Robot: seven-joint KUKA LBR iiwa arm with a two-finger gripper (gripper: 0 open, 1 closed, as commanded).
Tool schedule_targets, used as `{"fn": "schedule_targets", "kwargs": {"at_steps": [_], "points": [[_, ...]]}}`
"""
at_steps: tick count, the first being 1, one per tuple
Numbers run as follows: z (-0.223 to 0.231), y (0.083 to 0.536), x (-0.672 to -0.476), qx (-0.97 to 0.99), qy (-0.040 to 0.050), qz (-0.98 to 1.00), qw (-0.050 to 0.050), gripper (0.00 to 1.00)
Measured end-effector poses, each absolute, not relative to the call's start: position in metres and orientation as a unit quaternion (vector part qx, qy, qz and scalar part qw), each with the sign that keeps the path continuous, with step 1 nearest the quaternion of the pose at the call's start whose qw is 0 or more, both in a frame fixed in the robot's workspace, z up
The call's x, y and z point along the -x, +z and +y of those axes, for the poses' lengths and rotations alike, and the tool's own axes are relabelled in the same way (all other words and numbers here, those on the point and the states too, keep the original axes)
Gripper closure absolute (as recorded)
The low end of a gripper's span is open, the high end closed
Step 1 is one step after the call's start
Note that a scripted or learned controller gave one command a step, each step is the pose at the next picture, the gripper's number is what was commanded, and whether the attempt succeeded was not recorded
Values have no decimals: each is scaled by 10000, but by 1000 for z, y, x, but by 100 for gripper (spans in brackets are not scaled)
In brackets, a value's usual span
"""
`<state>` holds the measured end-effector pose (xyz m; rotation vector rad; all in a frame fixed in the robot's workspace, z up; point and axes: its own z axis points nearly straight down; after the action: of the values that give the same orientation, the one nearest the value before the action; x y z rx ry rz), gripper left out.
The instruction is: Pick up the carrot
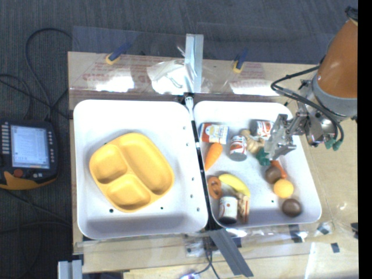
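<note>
The carrot is orange and tapered. It lies near the left wall of the right bin, just below a white can. My gripper hangs over the right half of that bin, roughly a hand's width to the right of the carrot, above a brown round fruit and a small orange-red piece. Nothing shows held in the gripper. The arm's orange band is at the upper right.
Around the carrot lie small cans, a banana, a yellow-orange fruit, a brown ball and a jar. The left bin holds a yellow divided plate. A teach pendant sits off the bench at left.
</note>
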<state>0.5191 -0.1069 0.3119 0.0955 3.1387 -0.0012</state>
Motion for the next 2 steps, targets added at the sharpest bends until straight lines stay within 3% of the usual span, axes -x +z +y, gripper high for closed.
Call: {"fn": "schedule_targets", "kwargs": {"at_steps": [1, 2], "points": [[-118, 354, -577, 377, -7, 9993, 29, 100], [-157, 400, -626, 900, -13, 9959, 35, 100]]}}
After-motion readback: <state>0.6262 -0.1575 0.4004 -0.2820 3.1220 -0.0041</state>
